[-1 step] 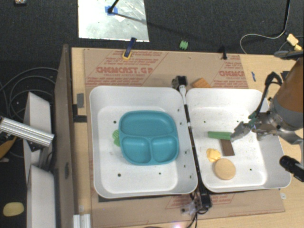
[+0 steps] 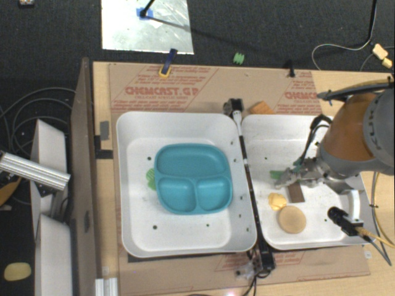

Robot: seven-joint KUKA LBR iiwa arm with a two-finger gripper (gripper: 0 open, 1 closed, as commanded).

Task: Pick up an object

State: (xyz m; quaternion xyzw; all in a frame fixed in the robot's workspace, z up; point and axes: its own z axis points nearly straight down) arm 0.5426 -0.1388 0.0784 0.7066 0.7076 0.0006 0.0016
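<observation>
Objects for picking are seen in the right bin (image 2: 271,134), lower centre-right of the frame: a small yellow lump (image 2: 277,200), rounded and smooth; just below and right of it a tan disc (image 2: 292,219), matte, bun-like; a dark brown flat block (image 2: 295,193) just above the disc; a small green piece (image 2: 276,175) to the block's upper left. Both bins are shallow, white, smooth plastic with rounded corners.

In the left bin (image 2: 133,165) a blue tray (image 2: 193,177) is set, moulded in three compartments, glossy, with rounded edges. A green scrap (image 2: 150,178) is tucked at its left edge.

The gripper (image 2: 295,173) is placed low over the right bin, at the green piece and just above the brown block; contact cannot be judged. How wide the claw stands cannot be told from this slant, and nothing can be confirmed as grasped.

The bench is faced with printed brown cardboard (image 2: 185,88). A shiny foil sheet (image 2: 146,17) is laid at the upper left.
</observation>
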